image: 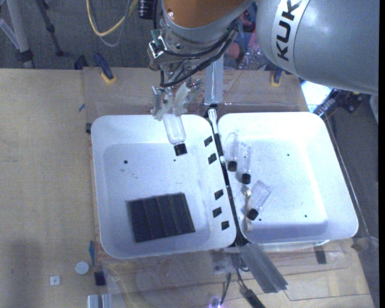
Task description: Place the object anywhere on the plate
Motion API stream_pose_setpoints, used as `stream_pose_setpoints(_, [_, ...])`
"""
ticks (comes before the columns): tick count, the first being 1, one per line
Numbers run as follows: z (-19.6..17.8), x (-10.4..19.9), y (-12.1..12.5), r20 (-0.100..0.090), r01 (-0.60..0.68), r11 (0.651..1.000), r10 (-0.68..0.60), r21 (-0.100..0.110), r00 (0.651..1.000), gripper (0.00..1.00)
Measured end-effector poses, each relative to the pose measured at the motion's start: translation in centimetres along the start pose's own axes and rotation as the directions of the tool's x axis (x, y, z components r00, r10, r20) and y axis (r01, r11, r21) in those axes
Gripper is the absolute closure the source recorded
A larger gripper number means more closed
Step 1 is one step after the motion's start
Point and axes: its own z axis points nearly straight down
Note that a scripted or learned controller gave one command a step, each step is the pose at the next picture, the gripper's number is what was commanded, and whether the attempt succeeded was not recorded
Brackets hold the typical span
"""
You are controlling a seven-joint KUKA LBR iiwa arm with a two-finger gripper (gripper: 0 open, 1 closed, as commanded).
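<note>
The claw (170, 108) hangs over the far edge of the left shallow white bin (108, 180), and there it is: a small clear plastic bottle with a black cap (175, 133) pinched between the pale fingers (161, 106), its neck pointing down, the black cap lowest, hovering just above the bin's far wall. Above the claw, the orange band (198, 12) and the grey KUKA arm (313, 36) sweep off to the upper right.

Down in the same bin, toward its near edge, lies the dark ribbed rectangular plate (160, 217), flat on the floor and well apart from the held bottle. A row of small black squares (214, 180) runs along the bin's right wall, beside the divide.

Over in the right white bin (325, 174), two more clear bottles: one (236, 155) near the left wall toward the far side, another (257, 198) tilted closer to the near left corner, black caps showing. A yellow cable (108, 24) loops at the bench's far edge.
</note>
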Motion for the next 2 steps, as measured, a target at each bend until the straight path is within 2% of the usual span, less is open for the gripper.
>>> stream_pose_setpoints(1, [-0.5, 3.2, 0.5, 0.000, 0.157, 0.988, -0.157, -0.005, 0.988, 1.00])
stream_pose_setpoints(2, [-7.3, -0.6, -0.4, 0.001, 0.468, 0.884, -0.468, -0.001, 0.884, 1.00])
